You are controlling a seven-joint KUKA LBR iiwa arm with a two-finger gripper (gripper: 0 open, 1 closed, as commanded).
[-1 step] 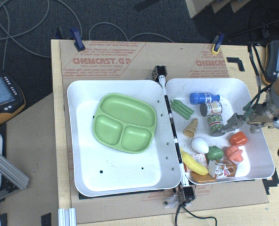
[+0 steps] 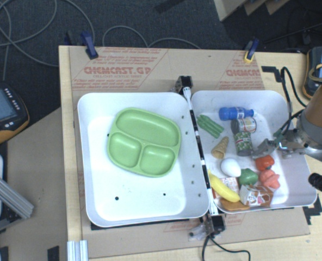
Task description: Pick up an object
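Gripper [image 2: 270,144] at right bin's [image 2: 280,103] right edge, finger state indeterminate. Dark can [image 2: 243,135] mid-bin, long axis near-to-far, just beside it. Left bin [image 2: 96,162] holds green tray [image 2: 144,142], margins open.

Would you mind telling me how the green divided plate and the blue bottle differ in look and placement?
The green divided plate lies in the left bin, while the blue bottle lies in the right bin. The plate is far larger than the bottle. The plate lies apart from other things; the bottle sits close to other small items. Both lie flat, untouched by the hand.
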